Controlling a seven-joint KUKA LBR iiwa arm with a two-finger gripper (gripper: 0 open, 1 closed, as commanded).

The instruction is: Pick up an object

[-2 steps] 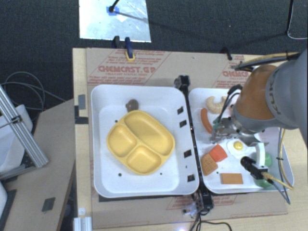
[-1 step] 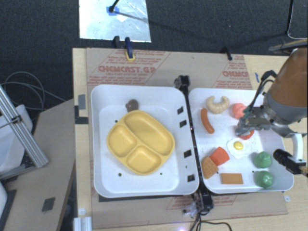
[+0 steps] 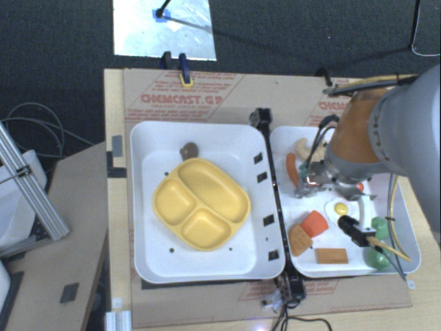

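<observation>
Arm, grey with orange band, reaching into right bin; hand low near red sausage-shaped piece, grip state cannot be told. Same bin: orange wedge, tan cracker, brown block, yellow round, green pieces. Left bin: yellow divided plate, small brown lump.

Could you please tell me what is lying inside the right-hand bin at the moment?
The right bin holds an orange wedge, a brown slab, a tan piece, a red sausage shape, green pieces and a yellow-centred piece. The arm covers its upper middle.
</observation>
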